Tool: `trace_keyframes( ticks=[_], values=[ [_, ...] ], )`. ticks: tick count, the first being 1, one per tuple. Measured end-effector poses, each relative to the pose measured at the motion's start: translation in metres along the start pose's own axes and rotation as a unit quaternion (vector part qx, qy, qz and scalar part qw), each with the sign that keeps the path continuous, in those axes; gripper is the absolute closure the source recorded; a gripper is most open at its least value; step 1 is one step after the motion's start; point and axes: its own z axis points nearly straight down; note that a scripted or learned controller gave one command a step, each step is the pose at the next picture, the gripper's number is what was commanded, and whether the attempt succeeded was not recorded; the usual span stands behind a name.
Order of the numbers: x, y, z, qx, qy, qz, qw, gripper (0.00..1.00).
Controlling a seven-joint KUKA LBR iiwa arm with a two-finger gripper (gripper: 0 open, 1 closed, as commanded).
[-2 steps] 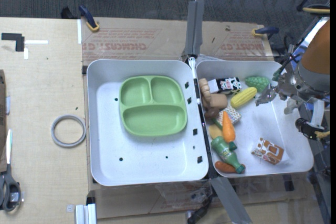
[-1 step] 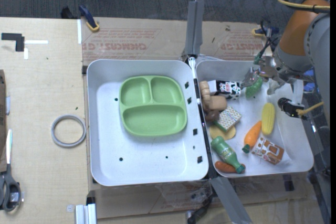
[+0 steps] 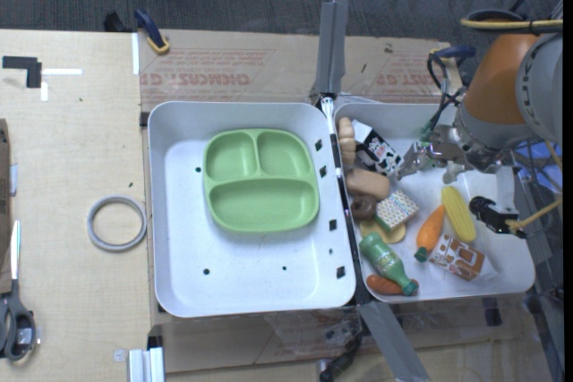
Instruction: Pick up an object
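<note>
My gripper (image 3: 430, 155) hangs over the upper middle of the right bin (image 3: 515, 277), just right of a black-and-white toy (image 3: 381, 153). Nothing visible is in its grasp. Below it lie a yellow corn cob (image 3: 458, 212), an orange carrot (image 3: 430, 231) and a small printed carton (image 3: 457, 257). Along the bin's left side sit a tan bread roll (image 3: 368, 183), a speckled square cracker (image 3: 396, 210) and a green bottle (image 3: 387, 261). The orange band of the arm (image 3: 500, 76) rises at the upper right.
The left bin (image 3: 170, 219) holds a green divided plate (image 3: 260, 179). On the bench to the left lie a grey tape ring (image 3: 117, 222) and scissors (image 3: 16, 322). A blue clamp (image 3: 152, 30) sits at the back. Cables hang by the arm on the right.
</note>
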Motion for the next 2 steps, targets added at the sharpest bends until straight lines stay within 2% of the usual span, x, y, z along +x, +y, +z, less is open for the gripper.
trace_keyframes(
  ticks=[1,2],
  values=[
    [0.038,-0.067,-0.072,0.0,0.001,-0.1,0.995,0.0],
    [0.022,-0.003,-0.013,0.0,0.001,-0.153,0.9883,0.0]
  ],
)
